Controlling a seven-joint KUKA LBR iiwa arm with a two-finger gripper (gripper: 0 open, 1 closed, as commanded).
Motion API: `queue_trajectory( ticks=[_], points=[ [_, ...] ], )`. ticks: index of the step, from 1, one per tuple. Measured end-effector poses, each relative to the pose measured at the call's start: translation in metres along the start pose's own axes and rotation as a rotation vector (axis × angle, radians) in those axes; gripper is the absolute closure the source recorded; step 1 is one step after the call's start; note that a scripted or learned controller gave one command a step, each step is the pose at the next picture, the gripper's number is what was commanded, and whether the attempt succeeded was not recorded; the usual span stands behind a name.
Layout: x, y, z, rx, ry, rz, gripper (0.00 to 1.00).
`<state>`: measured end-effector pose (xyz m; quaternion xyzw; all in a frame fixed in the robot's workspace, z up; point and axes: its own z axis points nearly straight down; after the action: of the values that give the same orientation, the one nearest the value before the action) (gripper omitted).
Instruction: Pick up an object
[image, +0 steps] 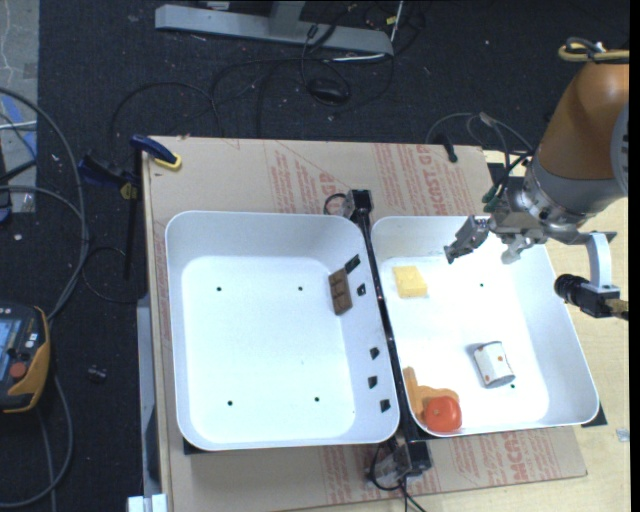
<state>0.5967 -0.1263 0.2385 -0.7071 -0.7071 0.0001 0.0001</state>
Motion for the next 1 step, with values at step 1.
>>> queue_trajectory(
  ticks=[1],
  points=[
    [0.0059, -0.0215, 0.0106, 0.001, 0.000, 0.000, 0.00]
  ],
)
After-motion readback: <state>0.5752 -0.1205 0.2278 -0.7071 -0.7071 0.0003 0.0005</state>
